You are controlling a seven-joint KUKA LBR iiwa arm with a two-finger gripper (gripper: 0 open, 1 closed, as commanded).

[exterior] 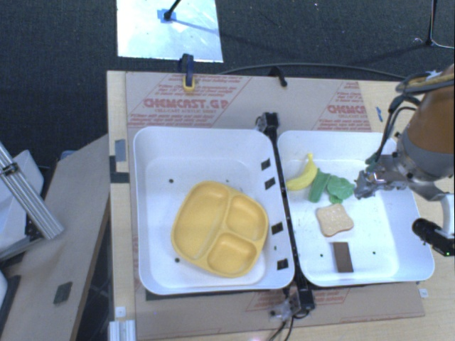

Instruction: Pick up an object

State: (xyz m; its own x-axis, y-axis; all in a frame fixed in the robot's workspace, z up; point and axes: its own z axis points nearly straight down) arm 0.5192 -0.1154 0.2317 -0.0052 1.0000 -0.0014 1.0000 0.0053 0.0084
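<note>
A glossy yellow three-section tray (220, 229) is seen in the left bin (153, 155). In the right bin (398, 261), a curved banana (303, 175) is at 10 o'clock, crinkled green pieces (329, 187) just beside it, a rough tan toast slice (334, 220) mid-bin, and a flat brown bar (343, 256) at 6. The gripper (364, 187) is placed at the greens' 3 o'clock edge; spread or pinched cannot be told.

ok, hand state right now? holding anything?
Hand: over the right bin, beside the green item. Open or closed cannot be told, and nothing is visibly held.
</note>
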